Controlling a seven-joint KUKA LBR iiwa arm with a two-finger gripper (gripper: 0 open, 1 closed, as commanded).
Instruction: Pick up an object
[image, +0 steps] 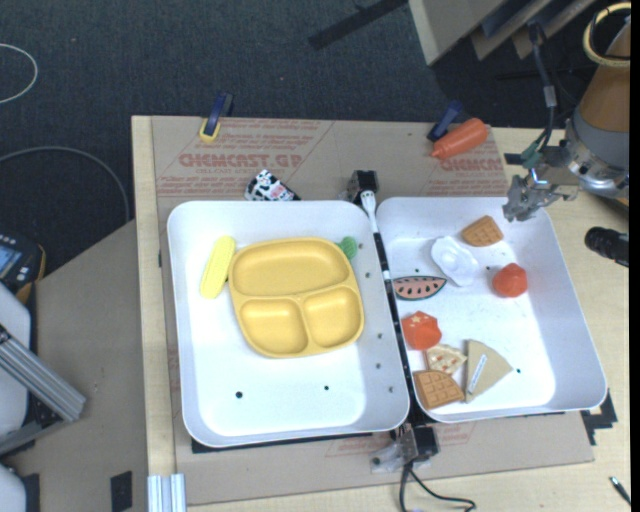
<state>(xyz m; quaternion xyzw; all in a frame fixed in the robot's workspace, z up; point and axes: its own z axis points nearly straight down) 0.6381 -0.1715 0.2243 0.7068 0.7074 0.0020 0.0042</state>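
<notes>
My gripper (522, 203) hangs over the far right rim of the right bin (570, 300), just right of a tan waffle piece (482, 232). Nothing shows between its fingers. In the right bin lie a white object (456, 262), a red tomato (510, 281), a watermelon slice (419, 288), a red pepper-like piece (421, 329), a cracker (445, 358), a square waffle (436, 388) and a tan wedge (486, 366). The left bin (200, 380) holds a yellow divided tray (296, 295), a corn cob (217, 267) and a small green item (348, 247).
An orange carrot (460, 138) and a black-and-white cow toy (268, 187) lie on the cardboard behind the bins. A blue-yellow clamp (213, 120) sits at the back left. The grey arm (600, 150) comes in from the upper right.
</notes>
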